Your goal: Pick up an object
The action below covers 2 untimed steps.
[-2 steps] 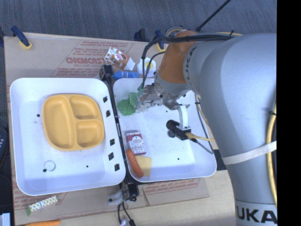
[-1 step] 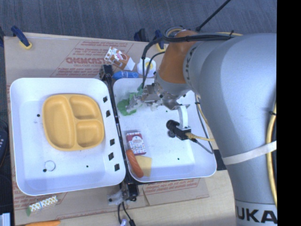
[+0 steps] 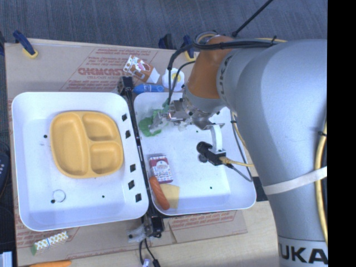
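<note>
In right bin (image 3: 236,196), upper left corner: gripper (image 3: 167,115) sits low over a green object (image 3: 148,125), touching or just above it, can't tell which. Gripper state: can't tell. Red packet (image 3: 161,168), orange sausage-like item (image 3: 158,193) w/ yellow wedge (image 3: 171,194) lie near front left. Left bin (image 3: 22,149) holds yellow divided tray (image 3: 86,143).

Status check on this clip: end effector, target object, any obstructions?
End effector low in right bin, at green object. No grasp visible. Red packet, sausage and yellow block lie nearer, apart.
</note>
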Motion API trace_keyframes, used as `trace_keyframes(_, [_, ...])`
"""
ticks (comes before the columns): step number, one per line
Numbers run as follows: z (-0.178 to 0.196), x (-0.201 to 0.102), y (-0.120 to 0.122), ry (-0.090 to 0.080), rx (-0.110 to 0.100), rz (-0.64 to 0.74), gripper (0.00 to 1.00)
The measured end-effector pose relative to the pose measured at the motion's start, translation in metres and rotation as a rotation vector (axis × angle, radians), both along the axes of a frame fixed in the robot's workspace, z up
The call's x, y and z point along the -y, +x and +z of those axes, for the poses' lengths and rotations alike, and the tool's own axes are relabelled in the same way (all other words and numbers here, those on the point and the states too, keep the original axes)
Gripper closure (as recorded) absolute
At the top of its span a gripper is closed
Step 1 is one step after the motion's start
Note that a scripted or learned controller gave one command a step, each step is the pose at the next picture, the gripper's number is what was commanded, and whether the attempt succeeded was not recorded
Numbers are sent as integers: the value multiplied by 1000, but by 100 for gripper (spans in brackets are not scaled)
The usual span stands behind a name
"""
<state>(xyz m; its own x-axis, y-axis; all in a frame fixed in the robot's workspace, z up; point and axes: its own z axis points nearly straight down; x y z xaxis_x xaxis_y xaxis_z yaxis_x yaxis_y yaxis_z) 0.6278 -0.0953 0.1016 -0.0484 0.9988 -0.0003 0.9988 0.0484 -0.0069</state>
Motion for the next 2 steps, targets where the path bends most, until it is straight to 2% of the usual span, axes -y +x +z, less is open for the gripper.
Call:
trace_keyframes(1, [-10, 1, -8, 0, 0, -327, 0])
trace_keyframes(2, [-10, 5, 28, -1, 3, -418, 0])
